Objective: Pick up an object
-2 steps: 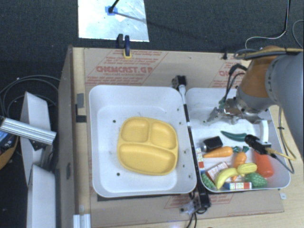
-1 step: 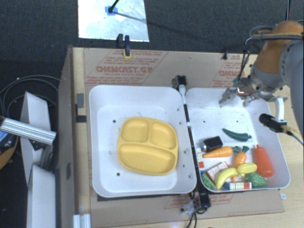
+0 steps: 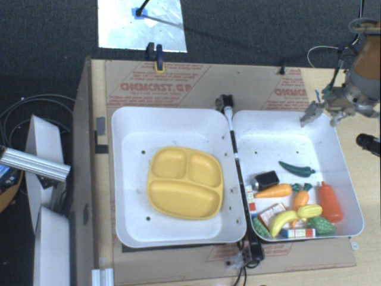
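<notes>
Plainly, in the camera view the two-finger gripper [image 3: 326, 113] hangs above the far right rim of the right white bin [image 3: 262, 142], its fingers spread apart and holding nothing. The small plastic toy foods lie heaped in that bin's near corner: a yellow banana [image 3: 282, 221], an orange carrot [image 3: 273, 190], a red bottle [image 3: 329, 202]. They are probably light, rigid and slick; the carrot's middle looks easiest to grip. The left white bin [image 3: 128, 159] holds a yellow divided tray [image 3: 185, 182]. Both bins rest on brown cardboard [image 3: 178, 82], with open space around them.

Divided plate [image 3: 185, 182] in left bin [image 3: 128, 154]; toy foods [image 3: 292, 204] in right bin's [image 3: 262, 130] near corner.
</notes>
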{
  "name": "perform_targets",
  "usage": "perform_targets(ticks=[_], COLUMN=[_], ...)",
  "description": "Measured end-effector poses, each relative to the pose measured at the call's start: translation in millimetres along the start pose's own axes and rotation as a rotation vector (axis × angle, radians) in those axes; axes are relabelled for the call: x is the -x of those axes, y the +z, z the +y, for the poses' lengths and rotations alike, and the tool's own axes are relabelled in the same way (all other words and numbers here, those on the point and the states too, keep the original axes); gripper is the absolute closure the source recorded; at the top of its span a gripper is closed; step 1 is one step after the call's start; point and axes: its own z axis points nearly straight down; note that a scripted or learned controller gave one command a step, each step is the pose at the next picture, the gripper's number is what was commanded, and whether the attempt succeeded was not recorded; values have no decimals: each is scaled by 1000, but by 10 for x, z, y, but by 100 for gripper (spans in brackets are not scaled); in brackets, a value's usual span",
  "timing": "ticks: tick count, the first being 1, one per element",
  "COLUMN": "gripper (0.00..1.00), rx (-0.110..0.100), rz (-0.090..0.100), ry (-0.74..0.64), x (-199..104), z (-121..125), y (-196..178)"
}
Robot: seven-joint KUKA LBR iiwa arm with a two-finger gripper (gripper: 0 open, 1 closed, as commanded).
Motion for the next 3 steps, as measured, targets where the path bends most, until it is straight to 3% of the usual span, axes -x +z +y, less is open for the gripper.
perform_targets(ticks=[1, 2, 3], gripper=[0, 0, 0], rx=[-6, -3, -3], rz=[3, 4, 2], ry=[0, -2, -2], x=[-16, -539, -180], z=[-551, -160, 187], y=[568, 648, 667])
